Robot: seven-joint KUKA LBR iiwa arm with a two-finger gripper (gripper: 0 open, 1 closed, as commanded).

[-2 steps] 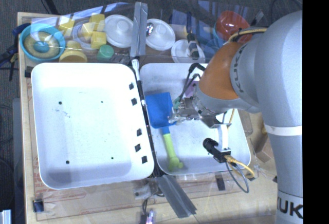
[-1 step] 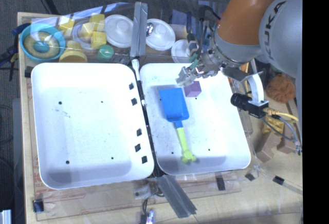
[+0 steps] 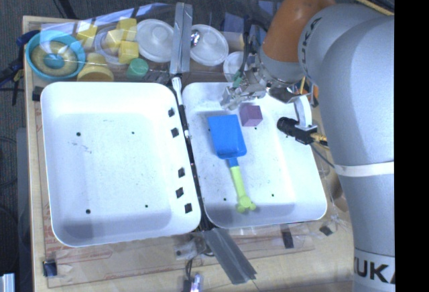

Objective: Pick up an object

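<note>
In the right bin (image 3: 295, 197) lies a blue toy shovel (image 3: 226, 136) with a yellow-green handle (image 3: 239, 187) pointing toward the front edge. A small purple block (image 3: 251, 114) rests just right of the shovel's blade, near the bin's back. My gripper (image 3: 238, 94) hangs over the back of the right bin, just above and left of the purple block, below the orange wrist band (image 3: 295, 23). Nothing shows between its fingers, and their spread is unclear.
The left bin (image 3: 107, 163) sits beside the right one, split by a dark hinge strip (image 3: 182, 157). Behind both bins stand a blue bowl (image 3: 55, 55), yellow cups (image 3: 124, 39), white lids (image 3: 155, 39) and a green cap (image 3: 138, 68). The grey arm body (image 3: 355, 103) fills the right side.
</note>
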